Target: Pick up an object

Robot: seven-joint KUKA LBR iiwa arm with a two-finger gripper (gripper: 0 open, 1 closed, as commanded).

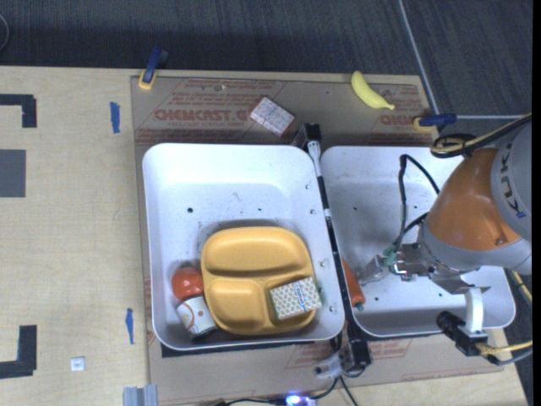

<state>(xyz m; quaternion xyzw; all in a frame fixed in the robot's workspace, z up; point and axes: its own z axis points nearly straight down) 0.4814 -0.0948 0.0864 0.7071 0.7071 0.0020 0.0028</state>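
Where gripper (pixel 372 269) hovers, glossy moulded yellow tray (pixel 254 273)

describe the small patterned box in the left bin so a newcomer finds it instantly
Start at the left bin; a yellow divided tray fills its near half. The small box rests in the tray's near-right compartment, the only flat, pale, speckle-patterned item there, unlike the round orange-and-white objects left of the tray.

The arm (pixel 482 218) is running off the right edge and covering part of the right bin (pixel 372 172); the yellow tray (pixel 254 265) is hiding part of the orange-and-white cup (pixel 193 303).
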